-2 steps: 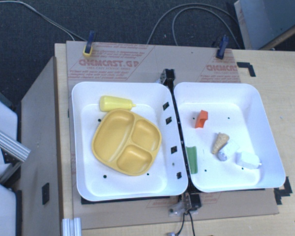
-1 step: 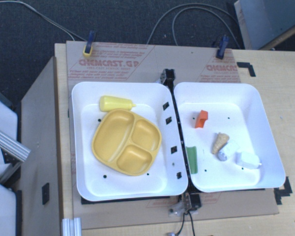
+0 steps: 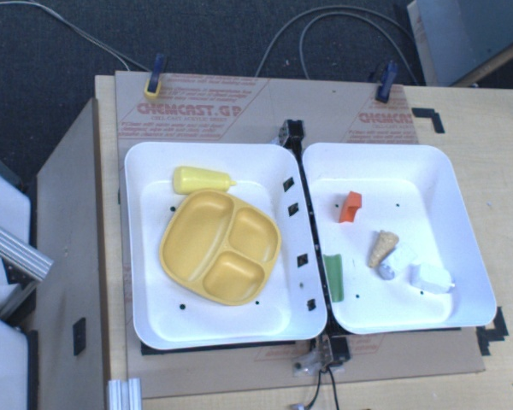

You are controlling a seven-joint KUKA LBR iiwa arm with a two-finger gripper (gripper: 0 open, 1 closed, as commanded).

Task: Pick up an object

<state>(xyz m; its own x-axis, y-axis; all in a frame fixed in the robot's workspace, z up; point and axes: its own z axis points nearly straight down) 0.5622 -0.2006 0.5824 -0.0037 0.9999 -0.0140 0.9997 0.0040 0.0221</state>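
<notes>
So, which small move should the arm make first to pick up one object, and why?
Probably it should reach in over the right white bin and stop above the small orange block. This block lies alone on bare bin floor, apart from the tan cone-shaped piece and the green flat bar, which lies close to the bin wall, so it looks easiest to approach.

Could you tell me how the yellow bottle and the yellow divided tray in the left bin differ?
The yellow bottle is small and slim; the yellow divided tray is broad and far larger. The bottle is closed and rounded, lying on its side; the tray is open, with three compartments, resting flat. Both are yellow, in the left bin, and lie close together.
</notes>
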